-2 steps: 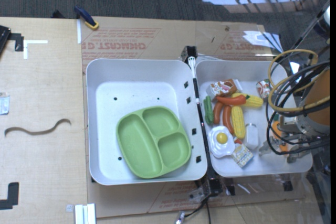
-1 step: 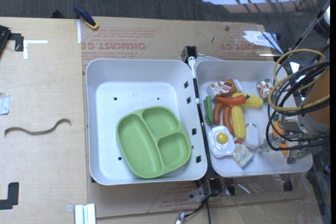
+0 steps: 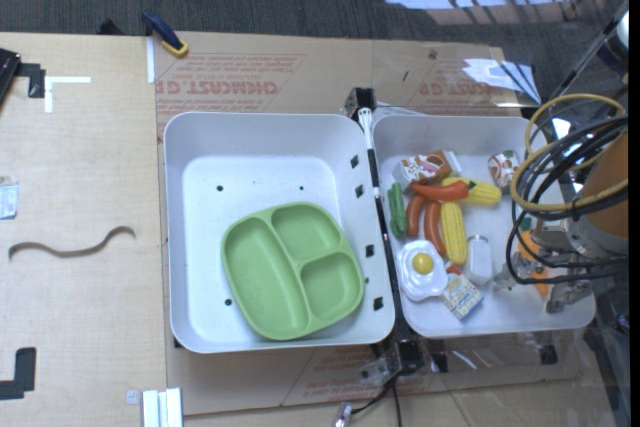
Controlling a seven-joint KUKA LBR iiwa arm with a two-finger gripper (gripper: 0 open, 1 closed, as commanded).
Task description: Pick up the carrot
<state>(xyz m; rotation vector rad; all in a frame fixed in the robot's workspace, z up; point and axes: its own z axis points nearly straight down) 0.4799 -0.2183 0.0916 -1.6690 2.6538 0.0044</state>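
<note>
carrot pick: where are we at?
Done: the arm has reached over the right bin, and the tool sits low at its right edge. In hand: nothing visibly gripped; cables hide much of the tool. Left: the whole pick. The carrot lies in the food pile at the bin's left side, beside the corn and fried egg, apart from the tool.

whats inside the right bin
The right bin holds a heap of toy food: a fried egg, a corn cob, a carrot and a green pod. The arm and its cables cover the bin's right side.
</note>
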